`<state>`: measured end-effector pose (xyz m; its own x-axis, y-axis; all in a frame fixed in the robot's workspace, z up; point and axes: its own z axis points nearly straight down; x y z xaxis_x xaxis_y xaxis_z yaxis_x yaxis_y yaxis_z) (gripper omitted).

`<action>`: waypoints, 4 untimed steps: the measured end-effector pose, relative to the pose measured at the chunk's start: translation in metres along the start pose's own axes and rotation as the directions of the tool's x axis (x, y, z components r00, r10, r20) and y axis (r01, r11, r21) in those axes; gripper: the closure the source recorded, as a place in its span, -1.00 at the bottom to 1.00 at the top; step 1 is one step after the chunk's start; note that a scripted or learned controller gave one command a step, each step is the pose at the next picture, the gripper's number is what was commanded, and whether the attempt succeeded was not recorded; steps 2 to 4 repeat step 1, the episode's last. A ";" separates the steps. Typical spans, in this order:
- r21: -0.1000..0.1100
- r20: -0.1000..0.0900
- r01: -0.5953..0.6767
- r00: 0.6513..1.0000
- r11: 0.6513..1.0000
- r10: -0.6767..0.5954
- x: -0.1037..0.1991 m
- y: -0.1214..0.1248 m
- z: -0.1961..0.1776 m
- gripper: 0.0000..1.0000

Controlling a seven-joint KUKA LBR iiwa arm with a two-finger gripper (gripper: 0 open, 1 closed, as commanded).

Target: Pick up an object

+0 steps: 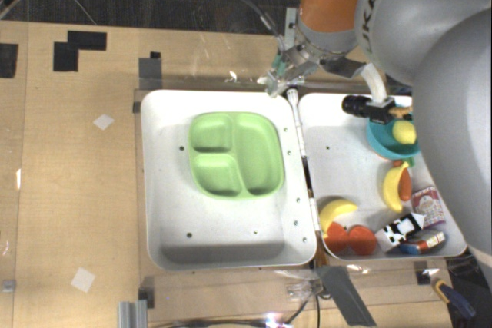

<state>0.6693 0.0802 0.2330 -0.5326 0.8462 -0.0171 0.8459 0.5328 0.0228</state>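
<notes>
The objects to be picked are gathered in the right bin (330, 134): a yellow ball (404, 133) is seated in a teal bowl (378, 140) at the far right, a banana (394, 187) is laid just in front of it, and a yellow piece (337, 210), a red piece (354, 240) and a black-and-white item (403, 228) are clustered along the near wall. The left bin (161, 188) is occupied by a green divided tray (234, 154), set flat. The gripper (278, 79) is seen above the far rims where the bins meet — well apart from these objects — and whether it is spread or pressed together cannot be told.
</notes>
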 end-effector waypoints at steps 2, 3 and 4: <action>-0.005 0.004 0.009 1.000 1.000 -0.009 0.000 0.002 -0.012 1.00; -0.005 0.004 0.009 1.000 1.000 -0.009 0.000 0.002 -0.012 1.00; -0.005 0.004 0.009 1.000 1.000 -0.009 0.000 0.002 -0.012 1.00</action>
